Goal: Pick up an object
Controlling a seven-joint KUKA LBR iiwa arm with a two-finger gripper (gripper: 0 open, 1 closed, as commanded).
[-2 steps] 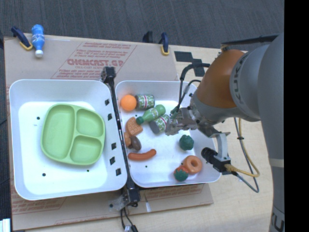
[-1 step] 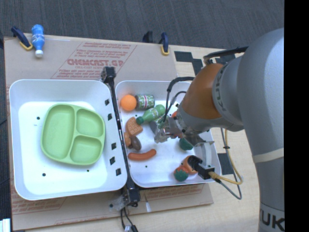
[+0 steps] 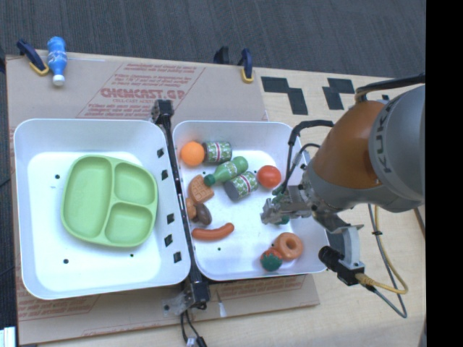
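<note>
- Desk (image 3: 239,96): carries two white bins side by side, with a printed cardboard sheet (image 3: 145,92) under their far edges.
- Left bin (image 3: 29,266): holds a green divided plate (image 3: 108,201), lying flat near the bin's middle.
- Right bin (image 3: 231,266): holds the small toy foods.
- Far edge of right bin: an orange ball (image 3: 192,153) just beside a green can (image 3: 218,151).
- Middle of right bin: a green bottle (image 3: 228,170) lying on its side, a grey can (image 3: 241,184) touching it, and a red tomato (image 3: 268,176) just beside the can.
- Left wall of right bin: a brown biscuit (image 3: 200,189), a dark brown piece (image 3: 202,213) below it, and a red sausage (image 3: 213,230) nearer the front edge.
- Front right corner of right bin: a doughnut (image 3: 290,246) touching a green-and-red piece (image 3: 271,260).
- Arm (image 3: 362,157): reaches in over the right bin's right wall.
- Claw (image 3: 278,212): low over the bin floor, between the tomato and the doughnut; whether it is open or closed cannot be told, and nothing is seen in it.
- Far left corner of desk: a blue bottle (image 3: 56,60) and a blue clamp (image 3: 32,56).
</note>
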